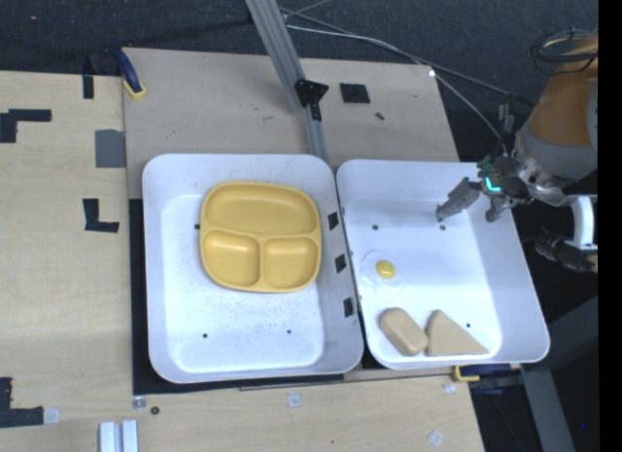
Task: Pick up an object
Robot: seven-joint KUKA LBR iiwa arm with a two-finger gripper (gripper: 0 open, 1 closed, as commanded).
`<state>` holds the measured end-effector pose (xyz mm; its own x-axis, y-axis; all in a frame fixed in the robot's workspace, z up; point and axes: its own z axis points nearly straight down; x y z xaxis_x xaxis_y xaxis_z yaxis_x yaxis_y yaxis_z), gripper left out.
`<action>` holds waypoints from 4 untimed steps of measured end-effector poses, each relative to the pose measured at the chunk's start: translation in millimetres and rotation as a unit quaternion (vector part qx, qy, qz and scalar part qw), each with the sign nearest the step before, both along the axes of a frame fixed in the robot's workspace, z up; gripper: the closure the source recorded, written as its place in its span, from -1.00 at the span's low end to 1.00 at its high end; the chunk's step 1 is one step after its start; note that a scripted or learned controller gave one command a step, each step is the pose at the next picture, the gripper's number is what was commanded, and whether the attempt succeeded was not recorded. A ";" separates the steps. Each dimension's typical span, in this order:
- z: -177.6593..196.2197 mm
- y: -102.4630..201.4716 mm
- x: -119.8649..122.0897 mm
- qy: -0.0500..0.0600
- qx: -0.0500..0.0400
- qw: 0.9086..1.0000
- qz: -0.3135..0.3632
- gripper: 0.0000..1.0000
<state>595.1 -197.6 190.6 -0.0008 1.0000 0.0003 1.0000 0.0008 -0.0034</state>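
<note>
Grey gripper [473, 201], seemingly open, above right bin's rim [483, 170]

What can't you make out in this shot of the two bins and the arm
- Gripper, camera view: too small and blurred to judge.
- Arm: cut off by the right edge.
- Small yellow object in the right bin: too small to identify.

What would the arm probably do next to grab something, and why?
Probably move toward the near corner of the right bin and lower: the gripper hovers near its far edge, while the small yellow piece and two tan pieces lie nearer.
</note>
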 end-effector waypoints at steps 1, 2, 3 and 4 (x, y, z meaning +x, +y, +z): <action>0.7 0.0 0.5 -0.001 0.000 1.000 0.000 -1.00; -59.0 5.6 -7.8 0.001 0.000 1.000 0.000 -1.00; -106.3 5.5 -6.9 -0.003 -0.002 1.000 0.000 -1.00; -92.6 5.2 -5.4 -0.005 -0.003 1.000 0.001 1.00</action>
<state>589.7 -192.4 98.0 -0.0023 1.0000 -0.0048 1.0000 0.0023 0.0064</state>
